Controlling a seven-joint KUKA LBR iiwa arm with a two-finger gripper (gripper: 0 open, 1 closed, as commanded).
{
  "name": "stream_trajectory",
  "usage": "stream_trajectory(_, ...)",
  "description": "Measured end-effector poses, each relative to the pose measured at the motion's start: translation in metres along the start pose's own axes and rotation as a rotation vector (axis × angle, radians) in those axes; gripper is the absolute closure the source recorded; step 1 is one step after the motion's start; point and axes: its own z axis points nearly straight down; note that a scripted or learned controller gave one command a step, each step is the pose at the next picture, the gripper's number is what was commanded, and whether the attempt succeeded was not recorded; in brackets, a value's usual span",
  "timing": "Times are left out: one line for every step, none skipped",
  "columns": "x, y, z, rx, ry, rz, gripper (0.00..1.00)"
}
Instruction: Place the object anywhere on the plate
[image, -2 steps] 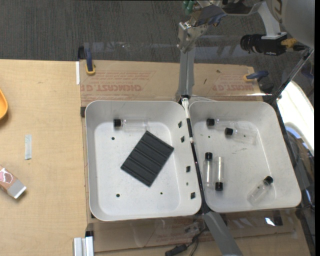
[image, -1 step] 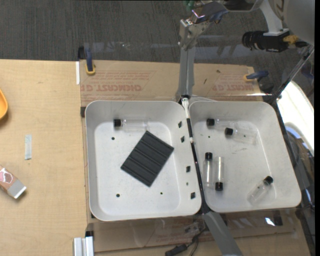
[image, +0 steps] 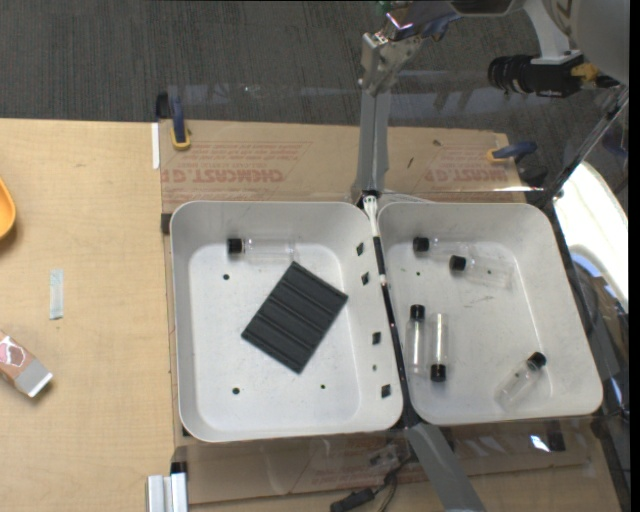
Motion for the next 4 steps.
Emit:
stream_trajectory(-0.001,0.001,-0.008,0.001,-0.002,0.0,1.0)
stream_trajectory(-0.002,0.002,-0.015,0.003,-0.005,0.0,1.0)
stream_trajectory(-0.003,0.003,-0.022,0.005,-0.007,0.0,1.0)
stream_trajectory(-0.003,0.004,-0.029,0.008,-0.009,-0.001,1.0)
